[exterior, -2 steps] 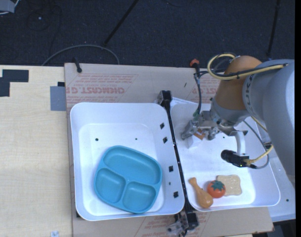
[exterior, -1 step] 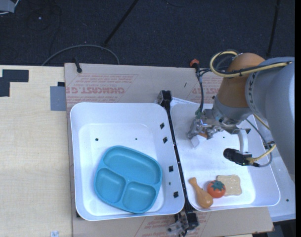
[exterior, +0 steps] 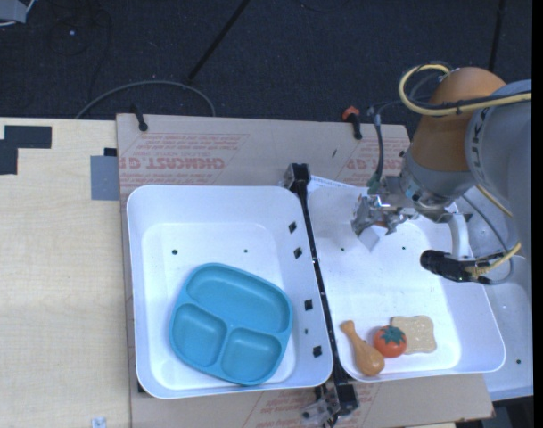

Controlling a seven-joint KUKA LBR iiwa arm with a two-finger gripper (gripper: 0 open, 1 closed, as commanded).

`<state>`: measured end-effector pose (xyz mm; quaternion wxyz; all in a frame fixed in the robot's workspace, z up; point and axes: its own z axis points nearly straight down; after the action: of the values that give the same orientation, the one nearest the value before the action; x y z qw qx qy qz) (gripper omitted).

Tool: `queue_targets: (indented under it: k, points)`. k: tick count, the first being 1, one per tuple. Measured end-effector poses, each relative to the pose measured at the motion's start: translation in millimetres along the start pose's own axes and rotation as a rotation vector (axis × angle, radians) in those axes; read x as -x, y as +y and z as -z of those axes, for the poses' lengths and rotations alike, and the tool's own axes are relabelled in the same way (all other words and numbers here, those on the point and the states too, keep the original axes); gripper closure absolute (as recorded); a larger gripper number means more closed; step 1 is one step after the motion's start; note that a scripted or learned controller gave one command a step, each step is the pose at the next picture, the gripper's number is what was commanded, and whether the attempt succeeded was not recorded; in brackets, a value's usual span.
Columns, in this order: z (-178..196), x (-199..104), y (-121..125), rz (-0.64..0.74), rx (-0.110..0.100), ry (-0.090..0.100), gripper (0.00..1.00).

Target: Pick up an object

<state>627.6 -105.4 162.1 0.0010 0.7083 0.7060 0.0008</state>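
Two white bins (exterior: 155, 217) sitting side by side; gripper (exterior: 375, 218) hovering over the right one, can't tell its state.

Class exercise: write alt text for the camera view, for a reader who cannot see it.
A grey robot arm's gripper hovers over the right white bin, whose near end holds a toy drumstick, tomato and toast slice. The left bin holds a blue divided plate.

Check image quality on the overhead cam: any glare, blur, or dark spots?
Camera view: even light, no harsh glare on the right bin; soft shadow under the gripper; gripper itself slightly blurred; blue plate, tomato and toast sharp; floor above the bench very dark.
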Motion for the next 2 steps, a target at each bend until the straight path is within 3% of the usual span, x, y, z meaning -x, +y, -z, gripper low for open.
queue_targets:
  k: [2]
  points:
    - [74.9,5.2,-1.9,0.003,-0.001,0.0,1.0]
